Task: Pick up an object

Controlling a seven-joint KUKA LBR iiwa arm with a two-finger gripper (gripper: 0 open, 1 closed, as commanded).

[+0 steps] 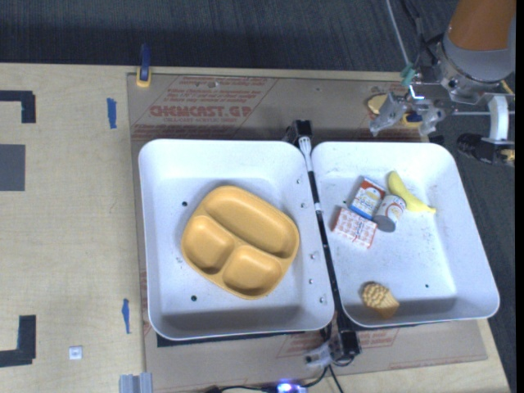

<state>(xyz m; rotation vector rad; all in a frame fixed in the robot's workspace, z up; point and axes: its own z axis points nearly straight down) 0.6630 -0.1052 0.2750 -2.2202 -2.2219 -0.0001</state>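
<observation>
Yellow banana (408,193) lies in our right bin (467,244), well below the gripper (403,111); jaw state we cannot tell

A pale plywood bench (65,244) is taking up most of the space, with black squares (18,107) and strips of blue tape (111,113) lying on it. A brown printed board (213,105) is sitting under the bins. Dark carpeted floor (205,15) is stretching beyond, and even light is falling over everything.
</observation>
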